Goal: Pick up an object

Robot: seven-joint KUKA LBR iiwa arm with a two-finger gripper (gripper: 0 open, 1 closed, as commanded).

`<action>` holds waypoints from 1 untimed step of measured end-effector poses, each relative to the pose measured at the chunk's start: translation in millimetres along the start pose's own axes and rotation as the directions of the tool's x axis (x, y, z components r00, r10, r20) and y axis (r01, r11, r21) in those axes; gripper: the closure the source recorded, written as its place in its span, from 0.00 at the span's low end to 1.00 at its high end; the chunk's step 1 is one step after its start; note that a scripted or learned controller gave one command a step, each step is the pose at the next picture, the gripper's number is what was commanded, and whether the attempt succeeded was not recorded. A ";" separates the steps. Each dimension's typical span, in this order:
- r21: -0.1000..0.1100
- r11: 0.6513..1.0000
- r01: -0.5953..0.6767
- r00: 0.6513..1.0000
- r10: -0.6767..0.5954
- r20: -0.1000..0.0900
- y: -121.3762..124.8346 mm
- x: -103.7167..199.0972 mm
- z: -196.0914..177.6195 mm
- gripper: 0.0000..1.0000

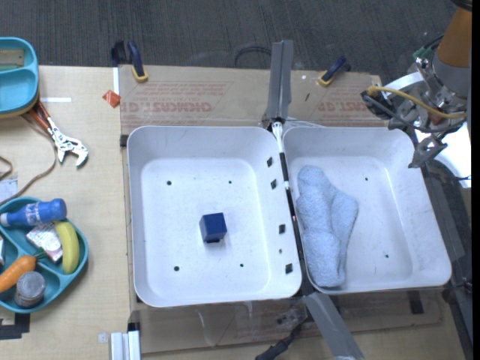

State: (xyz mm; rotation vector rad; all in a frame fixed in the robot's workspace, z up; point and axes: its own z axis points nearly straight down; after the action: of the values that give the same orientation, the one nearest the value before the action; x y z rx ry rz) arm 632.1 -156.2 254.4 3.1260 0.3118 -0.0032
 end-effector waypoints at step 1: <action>0.003 0.997 0.074 0.997 -0.074 0.002 7.5 -105.1 154.7 0.00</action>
State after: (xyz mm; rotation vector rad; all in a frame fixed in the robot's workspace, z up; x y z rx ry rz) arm 530.2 -184.3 99.9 3.1152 0.4276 -0.0075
